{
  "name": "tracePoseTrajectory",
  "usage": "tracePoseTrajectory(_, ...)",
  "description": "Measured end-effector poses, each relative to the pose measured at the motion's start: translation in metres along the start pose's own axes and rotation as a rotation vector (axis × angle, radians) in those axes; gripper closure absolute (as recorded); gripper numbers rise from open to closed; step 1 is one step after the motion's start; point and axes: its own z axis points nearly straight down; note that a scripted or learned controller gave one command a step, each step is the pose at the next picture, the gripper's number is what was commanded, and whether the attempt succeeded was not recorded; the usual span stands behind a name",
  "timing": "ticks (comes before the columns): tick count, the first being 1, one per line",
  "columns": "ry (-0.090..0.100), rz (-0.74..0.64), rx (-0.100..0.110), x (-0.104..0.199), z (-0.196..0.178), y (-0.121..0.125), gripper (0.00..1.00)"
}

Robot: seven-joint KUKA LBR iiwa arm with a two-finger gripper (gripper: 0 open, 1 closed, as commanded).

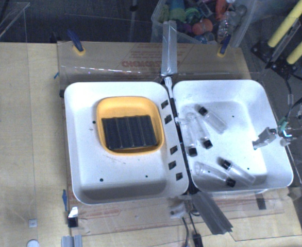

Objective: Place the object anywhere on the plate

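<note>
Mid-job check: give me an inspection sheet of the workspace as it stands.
Surface: wooden bench bearing two white bins, left bin and right bin.
Job's things: yellow plate holding a dark ridged insert, in left bin; clear vials with black caps scattered in right bin.
Clutter: blue clips on the back sheet.
End effector: at right bin's right wall, holding nothing visible.
Cables: near the front edge.
Surroundings: tub of toys behind.

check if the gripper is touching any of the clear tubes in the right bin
Apart. The camera view shows bare white bin floor between the gripper and the nearest clear tube.
</note>
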Motion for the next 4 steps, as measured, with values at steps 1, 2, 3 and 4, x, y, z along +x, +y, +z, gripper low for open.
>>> tracePoseTrajectory(1,-0.001,-0.127,-0.001,-0.033,-0.004,0.004,0.00)
tracePoseTrajectory(2,-0.001,-0.298,-0.001,-0.034,-0.187,0.008,0.00)
tracePoseTrajectory(3,0.001,-0.535,0.000,-0.034,-0.054,0.030,0.00)
tracePoseTrajectory(4,-0.002,-0.829,-0.003,-0.034,-0.071,0.030,0.00)
